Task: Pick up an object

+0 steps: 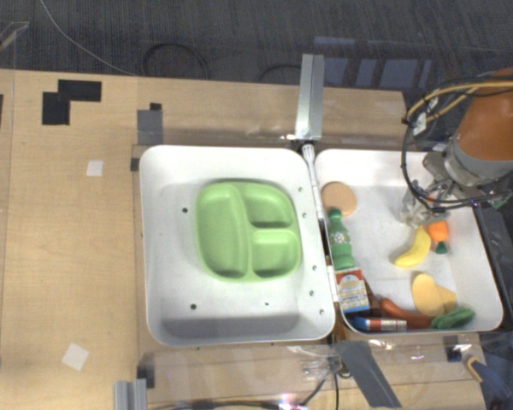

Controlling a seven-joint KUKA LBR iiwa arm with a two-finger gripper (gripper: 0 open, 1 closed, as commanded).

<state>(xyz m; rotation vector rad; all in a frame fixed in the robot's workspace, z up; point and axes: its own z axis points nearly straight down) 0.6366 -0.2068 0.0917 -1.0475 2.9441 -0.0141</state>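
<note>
Gripper (429, 216) low in right bin (376, 173), grip state unclear, banana (413, 250) just below.

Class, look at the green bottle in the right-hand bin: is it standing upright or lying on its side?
Lying on its side. The green bottle stretches lengthwise along the right bin's left wall, showing its whole label.

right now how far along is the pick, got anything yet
Nothing looks picked yet: no object is seen lifted. In hand: the claw is low in the right bin, beside the small carrot and banana; its grip can't be judged. Left: gripping and lifting one. The green bottle lies by the divider, and the green divided tray sits in the left bin.
</note>
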